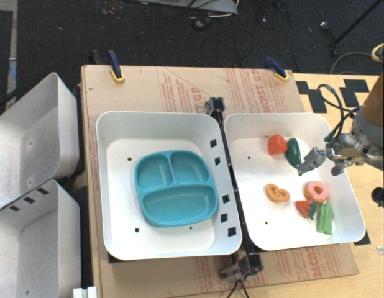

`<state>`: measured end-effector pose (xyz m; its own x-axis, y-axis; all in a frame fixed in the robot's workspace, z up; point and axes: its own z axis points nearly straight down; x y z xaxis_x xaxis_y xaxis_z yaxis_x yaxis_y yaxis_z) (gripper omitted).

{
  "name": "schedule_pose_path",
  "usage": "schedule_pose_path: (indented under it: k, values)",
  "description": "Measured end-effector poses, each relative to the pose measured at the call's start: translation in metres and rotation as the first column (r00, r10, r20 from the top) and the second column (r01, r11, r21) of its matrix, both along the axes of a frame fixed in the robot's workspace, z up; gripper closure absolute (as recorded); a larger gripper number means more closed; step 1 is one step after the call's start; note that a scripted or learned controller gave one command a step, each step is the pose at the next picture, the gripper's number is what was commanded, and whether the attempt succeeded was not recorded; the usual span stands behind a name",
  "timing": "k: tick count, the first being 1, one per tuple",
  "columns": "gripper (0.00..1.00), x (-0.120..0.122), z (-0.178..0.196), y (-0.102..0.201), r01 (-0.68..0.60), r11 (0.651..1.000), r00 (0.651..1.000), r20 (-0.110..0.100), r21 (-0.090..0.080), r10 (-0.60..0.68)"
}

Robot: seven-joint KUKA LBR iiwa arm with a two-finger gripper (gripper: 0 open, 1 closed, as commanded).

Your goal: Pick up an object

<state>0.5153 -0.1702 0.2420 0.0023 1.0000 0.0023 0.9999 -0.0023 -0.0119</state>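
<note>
Arm in from the right, two-finger gripper (320, 162) over the right white bin (347, 228), fingers spread, nothing between them.
Left white bin (111, 166): teal sectioned plastic plate (176, 188), centre. Right bin: pink ring donut (317, 191) near right edge, orange pretzel (277, 193) centre, red toy (277, 144) near back edge.

Teal tray (176, 188) in left bin (111, 185); gripper (320, 162) over right bin (254, 129), beside green toy (294, 152).

Divided tray (176, 189) in left bin (111, 166); toy foods (278, 193) in right bin (254, 126).
</note>
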Motion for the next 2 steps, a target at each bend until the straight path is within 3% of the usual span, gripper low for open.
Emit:
schedule_pose_path:
  k: [1, 2]
  values:
    - [0.0, 0.003, 0.006, 0.001, -0.004, 1.0, 1.0, 0.011, -0.002, 0.004]
    - [0.0, 0.008, -0.039, 0.003, -0.002, 1.0, 1.0, 0.008, -0.002, 0.002]
